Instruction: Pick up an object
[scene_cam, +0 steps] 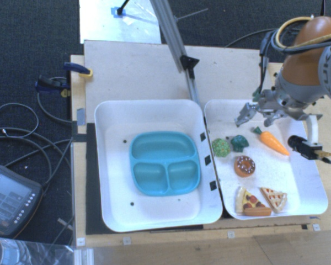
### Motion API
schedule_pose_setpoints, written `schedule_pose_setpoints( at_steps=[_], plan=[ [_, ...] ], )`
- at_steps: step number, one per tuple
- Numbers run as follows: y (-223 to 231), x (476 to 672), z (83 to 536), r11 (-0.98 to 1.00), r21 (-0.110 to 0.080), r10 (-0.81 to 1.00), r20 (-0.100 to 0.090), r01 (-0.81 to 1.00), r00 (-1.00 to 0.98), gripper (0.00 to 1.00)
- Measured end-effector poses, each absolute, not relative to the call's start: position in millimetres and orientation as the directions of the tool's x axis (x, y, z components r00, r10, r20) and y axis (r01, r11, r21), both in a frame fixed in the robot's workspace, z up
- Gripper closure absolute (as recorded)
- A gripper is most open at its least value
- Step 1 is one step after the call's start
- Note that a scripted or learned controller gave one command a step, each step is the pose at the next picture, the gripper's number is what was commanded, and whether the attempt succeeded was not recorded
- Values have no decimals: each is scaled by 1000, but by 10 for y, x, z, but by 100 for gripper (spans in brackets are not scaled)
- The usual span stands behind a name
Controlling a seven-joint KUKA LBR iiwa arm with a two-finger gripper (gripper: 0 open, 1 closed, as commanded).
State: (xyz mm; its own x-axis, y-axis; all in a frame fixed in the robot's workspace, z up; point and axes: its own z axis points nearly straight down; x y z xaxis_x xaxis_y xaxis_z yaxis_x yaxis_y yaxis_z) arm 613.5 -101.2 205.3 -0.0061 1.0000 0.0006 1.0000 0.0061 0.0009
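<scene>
My gripper (257, 117) hangs over the back of the right bin (314, 197), open, with nothing between its fingers. An orange carrot (274, 142) lies just in front of it, to the right. Two green vegetable pieces sit near the bin's left wall: a light green one (221, 147) and a dark green one (240, 143). A brown donut (244, 166) lies in the middle. Toward the front edge are a pizza slice (250, 202) and a waffle wedge (274, 198).
The left bin (113, 203) holds a blue divided plate (165, 163). A slanted metal pole (174, 35) crosses the board behind the bins. Cables and a handheld controller (11, 200) lie on the floor at the left.
</scene>
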Motion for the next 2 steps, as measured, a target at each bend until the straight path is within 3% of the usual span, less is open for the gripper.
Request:
schedule_pose_setpoints(
  at_steps=[1,2],
  plan=[
    [-1012,6135,2054,4,1,1000,1,1000,-4,0],
    [-1033,6104,1430,0,-5,1000,0,1000,0,0]
  ],
)
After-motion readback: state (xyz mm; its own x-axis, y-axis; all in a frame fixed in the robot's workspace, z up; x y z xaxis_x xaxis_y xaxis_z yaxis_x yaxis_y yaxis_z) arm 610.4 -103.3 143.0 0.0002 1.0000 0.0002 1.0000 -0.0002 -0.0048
